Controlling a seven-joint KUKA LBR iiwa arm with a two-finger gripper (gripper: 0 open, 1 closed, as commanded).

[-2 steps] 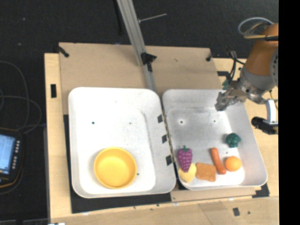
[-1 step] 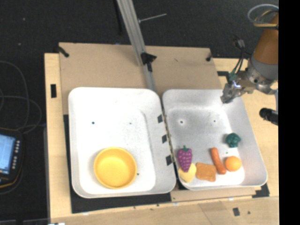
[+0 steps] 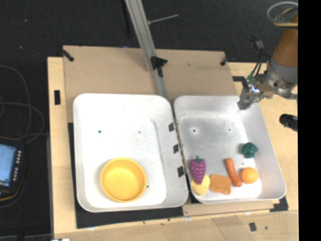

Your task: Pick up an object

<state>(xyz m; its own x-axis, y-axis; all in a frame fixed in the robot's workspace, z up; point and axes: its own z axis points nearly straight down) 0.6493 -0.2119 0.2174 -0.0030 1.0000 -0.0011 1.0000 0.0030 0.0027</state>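
Right bin (image 3: 215, 119): shallow, white. Contents bunched along its near edge, likely slid or dropped there, which leaves the far half bare.
- Grapes (image 3: 197, 168), purple, near the wall shared with the other bin.
- Yellow piece (image 3: 201, 186), just below the grapes and touching them; kind unclear.
- Tan piece (image 3: 220, 184), beside the yellow one, possibly bread.
- Carrot (image 3: 232, 171), lying at a slant between the tan piece and the orange.
- Orange (image 3: 249, 175), just beside the carrot.
- Broccoli (image 3: 249, 149), dark green, set a little apart above the orange; the easiest to reach without nudging neighbours, by my reckoning.

Left bin (image 3: 125, 114): holds one yellow bowl (image 3: 123, 179), upright, in the near corner.

Arm: enters from the right, orange band above the wrist, leaning inward and down. Gripper (image 3: 246, 102) sits over the far right corner of the right bin, well apart from every item. It holds nothing. Whether its pincer is spread or closed I cannot tell; too small and dark.

Task status: no pick made yet. Any item in the near cluster would serve as the target.
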